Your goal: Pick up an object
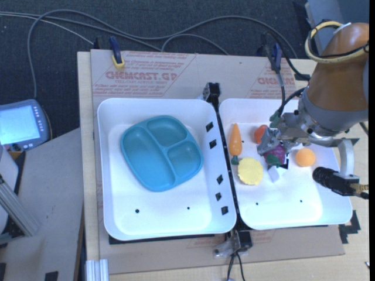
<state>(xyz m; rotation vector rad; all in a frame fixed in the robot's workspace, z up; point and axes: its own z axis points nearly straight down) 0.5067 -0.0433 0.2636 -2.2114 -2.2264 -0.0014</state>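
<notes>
My gripper (274, 152) hangs low over the right bin (293, 212), near its middle. A small purple toy with a green bit (276, 154) sits between its fingers, and the gripper is shut on it. Around it lie an orange carrot (235, 139) by the bin's left wall, a red piece (261, 134) just left of the gripper, a yellow round piece (251, 171) below left, and an orange ball (304, 157) to the right. Whether the purple toy is off the bin floor is unclear.
The left bin (117, 204) holds a blue divided plate (162, 151). A black divider with clips (218, 157) runs between the bins. The arm's grey and orange body (337, 81) looms over the right bin's far right corner. A black part (331, 180) juts out at right.
</notes>
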